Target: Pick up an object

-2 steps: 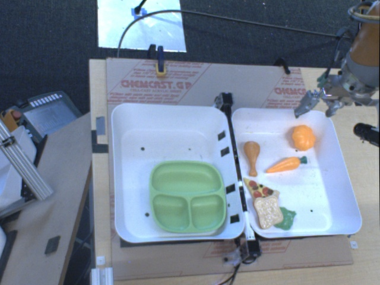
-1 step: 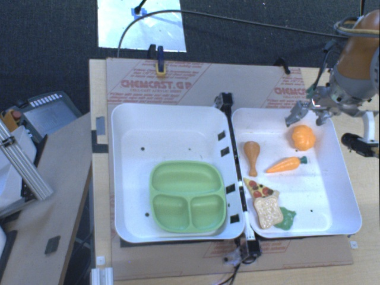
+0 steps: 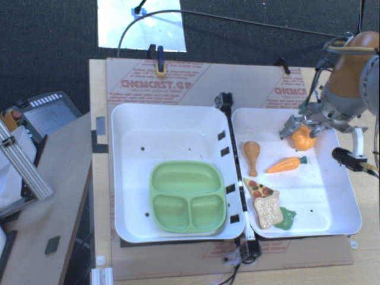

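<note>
The light is bright and even, coming from above. The two white bins (image 3: 178, 120) look almost washed out, and their walls lose detail. A shiny sheet (image 3: 141, 16) at the back gives pale glare. Shadows are soft and short, lying close under the objects. The dark floor (image 3: 47, 40) stays dim. The picture is a little grainy, and fine detail is soft.

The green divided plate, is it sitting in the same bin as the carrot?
No, the green divided plate lies in the left bin, while the carrot lies in the right bin.
</note>
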